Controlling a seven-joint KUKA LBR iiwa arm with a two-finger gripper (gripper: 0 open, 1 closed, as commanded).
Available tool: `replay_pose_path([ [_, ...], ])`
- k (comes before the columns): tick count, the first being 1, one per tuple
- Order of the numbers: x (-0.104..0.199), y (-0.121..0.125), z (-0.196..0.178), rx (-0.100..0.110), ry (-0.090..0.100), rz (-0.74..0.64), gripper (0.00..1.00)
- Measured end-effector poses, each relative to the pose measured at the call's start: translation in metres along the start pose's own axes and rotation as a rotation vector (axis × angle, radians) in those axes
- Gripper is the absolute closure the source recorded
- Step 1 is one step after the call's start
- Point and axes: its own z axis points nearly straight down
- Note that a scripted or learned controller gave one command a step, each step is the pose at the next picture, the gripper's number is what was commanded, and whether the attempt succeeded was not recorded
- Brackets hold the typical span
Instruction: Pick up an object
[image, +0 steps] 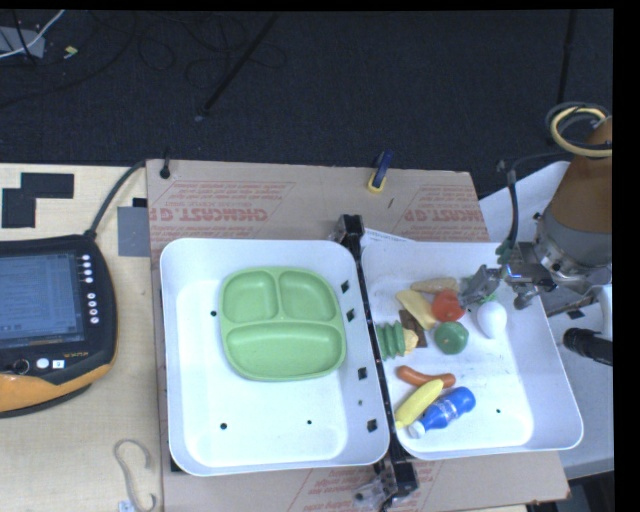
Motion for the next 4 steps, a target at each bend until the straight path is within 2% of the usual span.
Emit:
replay_pose_path([
  [1, 0.000, 0.003, -0.006, -0.012, -0.002, -0.001, 0.00],
  [3, 0.011, 0.003, 0.114, -0.008, -0.002, -0.003, 0.00],
  [4, 0.011, 0.003, 0.116, -0.013, -0.003, 0.001, 0.00],
])
